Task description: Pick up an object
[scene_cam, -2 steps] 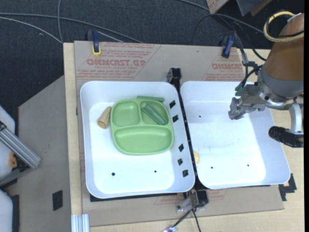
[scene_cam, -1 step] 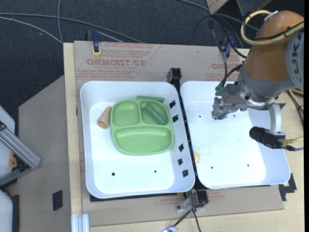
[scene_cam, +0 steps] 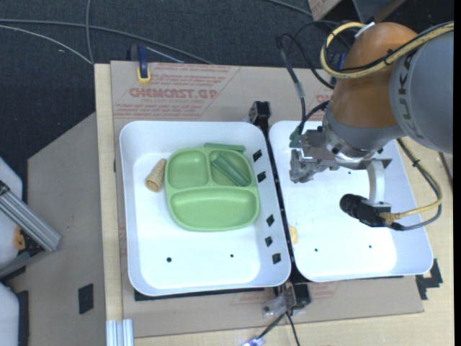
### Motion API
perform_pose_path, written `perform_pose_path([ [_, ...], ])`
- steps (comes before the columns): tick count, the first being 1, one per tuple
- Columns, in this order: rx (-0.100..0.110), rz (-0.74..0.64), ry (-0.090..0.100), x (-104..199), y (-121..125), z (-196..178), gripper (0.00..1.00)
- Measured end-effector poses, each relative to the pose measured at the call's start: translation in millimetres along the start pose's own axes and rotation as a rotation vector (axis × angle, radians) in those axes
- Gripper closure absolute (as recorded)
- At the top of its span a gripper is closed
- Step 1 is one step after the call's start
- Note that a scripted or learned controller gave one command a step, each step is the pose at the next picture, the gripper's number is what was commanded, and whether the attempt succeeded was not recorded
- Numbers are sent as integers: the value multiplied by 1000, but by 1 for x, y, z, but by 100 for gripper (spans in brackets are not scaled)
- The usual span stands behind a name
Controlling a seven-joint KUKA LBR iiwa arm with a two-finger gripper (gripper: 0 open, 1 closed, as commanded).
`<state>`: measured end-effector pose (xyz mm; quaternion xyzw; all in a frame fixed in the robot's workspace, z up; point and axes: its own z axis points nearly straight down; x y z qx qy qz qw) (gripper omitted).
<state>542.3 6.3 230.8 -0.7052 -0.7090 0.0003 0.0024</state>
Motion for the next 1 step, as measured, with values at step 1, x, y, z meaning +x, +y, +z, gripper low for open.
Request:
perform_pose_path([
  [1,1,0,-1,49,3,12,100],
])
